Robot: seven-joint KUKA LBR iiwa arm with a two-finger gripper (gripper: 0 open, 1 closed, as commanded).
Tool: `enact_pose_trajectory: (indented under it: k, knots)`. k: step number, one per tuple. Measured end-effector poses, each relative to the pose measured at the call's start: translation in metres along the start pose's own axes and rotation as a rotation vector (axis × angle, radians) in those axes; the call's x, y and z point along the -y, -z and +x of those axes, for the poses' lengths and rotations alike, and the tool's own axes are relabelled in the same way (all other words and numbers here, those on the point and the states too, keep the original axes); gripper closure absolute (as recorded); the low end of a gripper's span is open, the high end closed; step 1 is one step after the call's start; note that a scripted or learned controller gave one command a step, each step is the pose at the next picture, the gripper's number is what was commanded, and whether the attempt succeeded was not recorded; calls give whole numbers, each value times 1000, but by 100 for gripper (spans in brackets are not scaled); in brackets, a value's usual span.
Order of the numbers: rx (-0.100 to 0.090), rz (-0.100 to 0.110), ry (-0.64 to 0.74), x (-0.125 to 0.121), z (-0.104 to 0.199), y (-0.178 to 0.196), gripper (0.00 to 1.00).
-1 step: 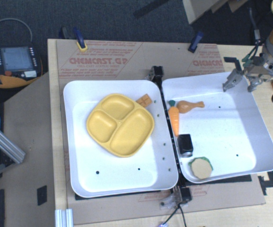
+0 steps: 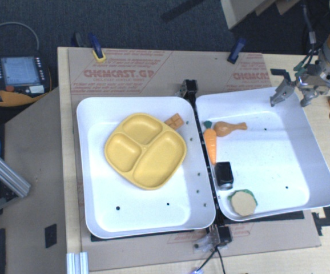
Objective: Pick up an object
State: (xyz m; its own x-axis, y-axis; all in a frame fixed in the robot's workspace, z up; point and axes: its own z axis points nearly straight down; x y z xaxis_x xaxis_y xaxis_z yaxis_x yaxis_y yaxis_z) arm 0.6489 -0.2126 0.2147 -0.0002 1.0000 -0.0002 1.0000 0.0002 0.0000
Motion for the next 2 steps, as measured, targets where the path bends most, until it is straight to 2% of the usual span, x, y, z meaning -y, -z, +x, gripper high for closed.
enact_pose_trajectory:
  k: [1,2]
  knots:
    - [-2,7,1,-6,0,-61,0]
    - [-6,1,4,-16,7,-109,0]
